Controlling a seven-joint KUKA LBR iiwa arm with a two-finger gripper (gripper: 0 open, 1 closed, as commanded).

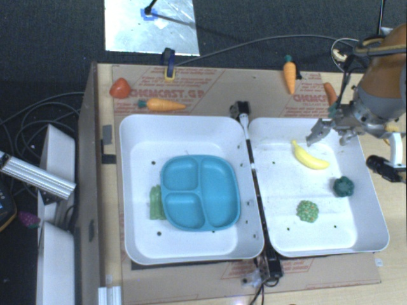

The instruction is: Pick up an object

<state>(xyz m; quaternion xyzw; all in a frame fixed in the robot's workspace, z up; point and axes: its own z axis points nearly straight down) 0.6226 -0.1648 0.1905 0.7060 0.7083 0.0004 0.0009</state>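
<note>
right bin [365, 237]: centre open; banana [310, 157], broccoli [308, 211] scattered | left bin [137, 234]: plate [199, 192]

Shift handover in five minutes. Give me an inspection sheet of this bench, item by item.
Surface: cardboard-covered bench bearing left bin and right bin, side by side.
Job's things: banana, dark green lump and light green lump, apart in the right bin.
Clutter: blue divided plate with a green piece at its left edge, in the left bin; tomato and three carrots on the cardboard.
Claw: claw open, above the banana's upper end, holding nothing.
Cables: black cable behind the bins; more at left.
Surroundings: foil sheet on dark floor.
</note>
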